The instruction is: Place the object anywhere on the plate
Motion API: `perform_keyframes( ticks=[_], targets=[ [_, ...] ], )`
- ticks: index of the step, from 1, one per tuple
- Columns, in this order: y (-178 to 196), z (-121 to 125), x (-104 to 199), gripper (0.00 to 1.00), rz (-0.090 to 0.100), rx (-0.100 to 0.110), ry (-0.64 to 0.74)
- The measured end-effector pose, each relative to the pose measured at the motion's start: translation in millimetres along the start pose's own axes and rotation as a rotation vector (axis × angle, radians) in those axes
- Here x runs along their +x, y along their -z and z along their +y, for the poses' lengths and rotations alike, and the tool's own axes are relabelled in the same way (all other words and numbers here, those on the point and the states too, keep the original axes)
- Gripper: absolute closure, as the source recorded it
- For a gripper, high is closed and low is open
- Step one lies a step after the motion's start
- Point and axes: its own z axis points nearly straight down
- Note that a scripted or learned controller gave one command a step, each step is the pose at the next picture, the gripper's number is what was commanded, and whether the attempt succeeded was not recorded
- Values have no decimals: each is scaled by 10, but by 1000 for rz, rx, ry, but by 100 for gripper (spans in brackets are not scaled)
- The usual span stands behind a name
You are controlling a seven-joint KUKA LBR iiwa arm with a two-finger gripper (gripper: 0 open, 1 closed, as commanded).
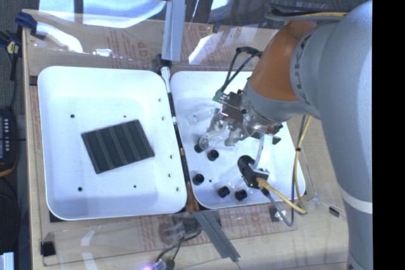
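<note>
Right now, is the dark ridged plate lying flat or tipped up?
Flat: the dark ridged plate lies face up on the left bin's floor.

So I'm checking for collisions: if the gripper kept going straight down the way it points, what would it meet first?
Probably the floor of the right bin, near the small dark pieces just beside the gripper. Depth is hard to judge from this slanted view, so one of those pieces might come first.

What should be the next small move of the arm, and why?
Probably a short descent to grasp: the gripper hangs low in the right bin over small dark objects, while the dark ridged plate lies alone in the left bin.
</note>
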Motion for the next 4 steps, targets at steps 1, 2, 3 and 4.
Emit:
perform_keyframes(
  ticks=[1,2,3,4],
  targets=[
    [-251,828,1153,100,-3,-5,325],
    [847,723,1870,100,-2,-5,198],
    [572,-243,1826,100,-3,-3,313],
    [-660,-116,2573,100,-4,-1,-143]
  ],
)
